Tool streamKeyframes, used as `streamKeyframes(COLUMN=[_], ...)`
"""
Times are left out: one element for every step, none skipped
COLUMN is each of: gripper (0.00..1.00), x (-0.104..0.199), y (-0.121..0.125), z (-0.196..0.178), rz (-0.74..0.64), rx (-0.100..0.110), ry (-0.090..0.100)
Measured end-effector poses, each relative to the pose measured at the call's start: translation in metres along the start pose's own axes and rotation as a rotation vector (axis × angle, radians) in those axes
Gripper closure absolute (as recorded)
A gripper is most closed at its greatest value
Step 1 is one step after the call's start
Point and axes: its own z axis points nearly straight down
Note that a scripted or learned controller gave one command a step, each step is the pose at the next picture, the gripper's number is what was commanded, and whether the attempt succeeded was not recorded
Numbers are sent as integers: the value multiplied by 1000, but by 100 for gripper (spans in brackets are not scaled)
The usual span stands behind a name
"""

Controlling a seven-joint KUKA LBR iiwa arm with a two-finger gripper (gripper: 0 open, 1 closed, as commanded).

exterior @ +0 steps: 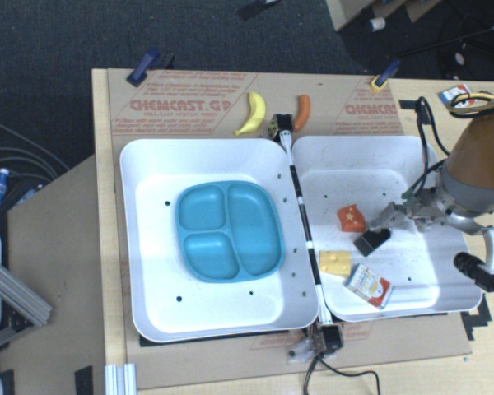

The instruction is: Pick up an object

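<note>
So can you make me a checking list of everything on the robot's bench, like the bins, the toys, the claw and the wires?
Surface: brown bench bearing left bin and right bin.
Job's things: orange-red block, yellow cheese wedge and small box in the right bin.
Clutter: blue divided plate in the left bin; banana and carrot behind the bins.
Grippers: gripper low in the right bin, beside the block.
Cables: black cable by the arm; cables on the floor.
Surroundings: dark carpet.
</note>
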Motion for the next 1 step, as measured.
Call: streamKeyframes(gripper=[0], x=[45], y=[94], z=[17], rz=[0], rx=[7], ry=[0])
